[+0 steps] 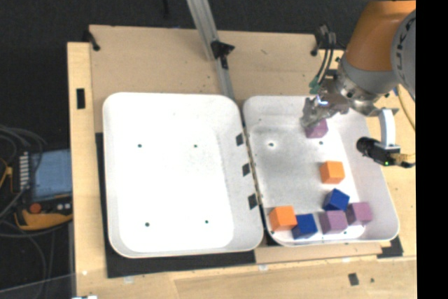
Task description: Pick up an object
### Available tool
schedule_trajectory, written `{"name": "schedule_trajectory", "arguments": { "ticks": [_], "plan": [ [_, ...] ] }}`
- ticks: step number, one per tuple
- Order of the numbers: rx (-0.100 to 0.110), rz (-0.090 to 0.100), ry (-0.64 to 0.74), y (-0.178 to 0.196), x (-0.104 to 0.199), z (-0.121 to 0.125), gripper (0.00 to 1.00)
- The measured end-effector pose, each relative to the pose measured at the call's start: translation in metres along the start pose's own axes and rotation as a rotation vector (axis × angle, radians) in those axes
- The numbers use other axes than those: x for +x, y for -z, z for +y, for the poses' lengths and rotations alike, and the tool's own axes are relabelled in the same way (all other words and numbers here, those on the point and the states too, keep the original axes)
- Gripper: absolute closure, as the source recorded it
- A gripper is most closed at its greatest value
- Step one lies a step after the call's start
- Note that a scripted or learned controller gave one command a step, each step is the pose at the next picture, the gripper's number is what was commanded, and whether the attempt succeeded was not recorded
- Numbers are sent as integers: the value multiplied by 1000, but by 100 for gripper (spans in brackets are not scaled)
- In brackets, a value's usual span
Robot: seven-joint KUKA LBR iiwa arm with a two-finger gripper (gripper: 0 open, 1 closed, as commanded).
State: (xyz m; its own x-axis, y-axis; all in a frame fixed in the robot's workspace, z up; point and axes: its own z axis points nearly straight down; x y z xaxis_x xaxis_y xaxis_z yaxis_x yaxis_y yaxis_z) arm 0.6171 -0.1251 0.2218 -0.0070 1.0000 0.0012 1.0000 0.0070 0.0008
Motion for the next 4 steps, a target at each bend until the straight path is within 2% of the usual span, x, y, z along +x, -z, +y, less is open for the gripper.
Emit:
{"name": "schedule_trajectory", "arguments": {
  "ticks": [1, 3, 4],
  "plan": [
    [0, 1, 1, 9, 60, -11, 100],
    [2, 0, 0, 0, 157, -52, 100],
    [2, 1, 1, 1, 202, -59, 100]
  ]
}}
